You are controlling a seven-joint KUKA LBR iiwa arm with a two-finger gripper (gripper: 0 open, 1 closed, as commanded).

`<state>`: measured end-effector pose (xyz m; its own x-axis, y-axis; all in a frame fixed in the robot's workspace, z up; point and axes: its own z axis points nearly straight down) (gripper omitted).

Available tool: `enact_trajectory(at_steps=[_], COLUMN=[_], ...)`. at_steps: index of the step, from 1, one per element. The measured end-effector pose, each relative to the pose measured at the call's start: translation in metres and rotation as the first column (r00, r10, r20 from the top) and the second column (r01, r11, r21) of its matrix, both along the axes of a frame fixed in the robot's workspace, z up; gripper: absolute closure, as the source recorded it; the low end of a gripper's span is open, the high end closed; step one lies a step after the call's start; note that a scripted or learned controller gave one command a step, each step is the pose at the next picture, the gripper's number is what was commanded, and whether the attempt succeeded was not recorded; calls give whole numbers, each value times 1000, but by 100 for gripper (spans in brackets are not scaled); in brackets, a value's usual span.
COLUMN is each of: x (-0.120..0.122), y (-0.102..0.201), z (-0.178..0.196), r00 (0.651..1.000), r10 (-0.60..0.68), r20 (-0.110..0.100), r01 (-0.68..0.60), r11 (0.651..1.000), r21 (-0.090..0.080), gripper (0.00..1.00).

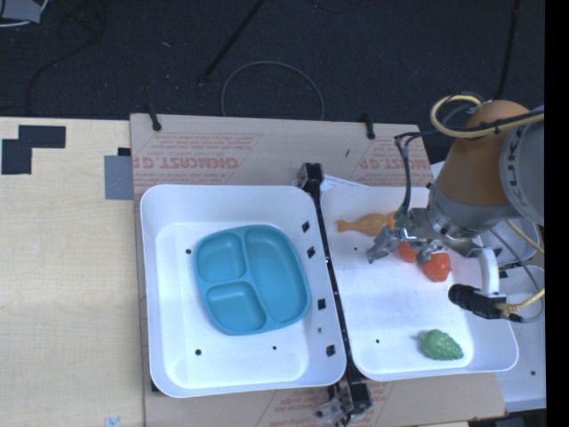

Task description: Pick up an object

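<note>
In the right bin (391,363), a yellow-orange elongated toy (360,225) lies near the far left part. A red-orange piece (436,266) sits to its right, partly under the arm's wrist. A green lumpy toy (441,345) rests near the bin's front right corner. My gripper (391,241) hangs low over the bin, just right of the yellow-orange toy's end and left of the red piece. The wrist hides whether it touches either one.
The left bin (169,238) holds a blue divided plate (252,278). A black divider bar (324,274) runs between the bins. Cables and a black fitting (480,302) hang off the arm at the right bin's right side.
</note>
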<state>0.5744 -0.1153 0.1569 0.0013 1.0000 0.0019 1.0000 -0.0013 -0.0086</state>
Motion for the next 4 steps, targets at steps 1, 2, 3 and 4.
enact_trajectory(at_steps=[1,2,3,4], x=[-4,-4,-4,-3], y=[3,4,3,0], z=[-44,-71,-59,4], r00=[1000,1000,1000,1000], r10=[1,0,-4,-1], r20=[0,4,5,11], r01=[-1,0,4,1], r11=[1000,1000,1000,1000], r21=[0,-1,-1,-3], gripper=[0,0,100,100])
